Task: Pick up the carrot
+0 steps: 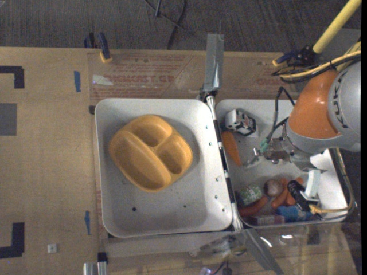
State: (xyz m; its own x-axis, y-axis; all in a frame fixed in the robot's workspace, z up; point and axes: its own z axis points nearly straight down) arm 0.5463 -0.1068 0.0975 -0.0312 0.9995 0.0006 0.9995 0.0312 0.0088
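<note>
Landmark = right bin [338, 179]. Near edge of it: jumble of small items, incl. a green-labelled can [250, 194], a round brownish piece [273, 187], red/orange bits and a blue item [291, 214], all crowded together. Carrot [231, 146] lies further back, along that bin's left wall, by itself. Just beyond it, a small white-and-black object [240, 122]. Gripper [259, 154] hangs over bin's middle, right of carrot, not touching it; fingers' spread: can't tell. Arm's grey shell shows letters "KU". Left of the right bin: left bin [114, 211] holding a yellow 3-compartment plate [150, 152]. Beyond, faint red print on cardboard [143, 79], unreadable.
</note>
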